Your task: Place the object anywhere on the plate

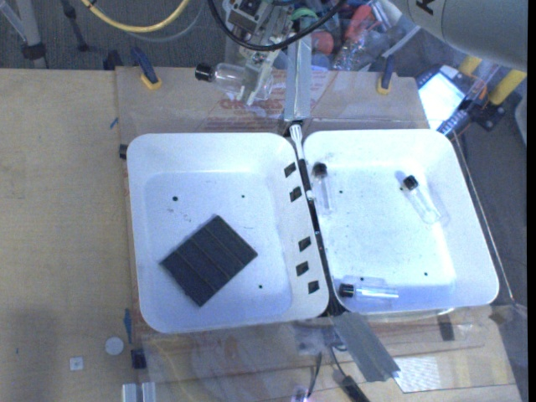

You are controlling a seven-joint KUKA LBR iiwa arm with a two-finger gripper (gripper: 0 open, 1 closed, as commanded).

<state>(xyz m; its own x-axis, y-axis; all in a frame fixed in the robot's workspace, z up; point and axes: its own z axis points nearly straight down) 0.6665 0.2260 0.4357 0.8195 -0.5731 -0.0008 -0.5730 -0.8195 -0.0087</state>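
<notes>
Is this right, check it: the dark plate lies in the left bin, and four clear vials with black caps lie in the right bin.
Not quite. The camera view shows three vials in the right bin, not four: vial one, vial two, vial three. The dark plate does lie in the left bin.

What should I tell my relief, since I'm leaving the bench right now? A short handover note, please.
Hand: above the far edge of the bins, with a clear plastic vial with a black cap beside it; grip unclear.
Dark grey square plate: flat in the left white bin.
Three more clear black-capped vials: in the right white bin.
Done: nothing on the plate.
Left: put a vial on the plate.
</notes>
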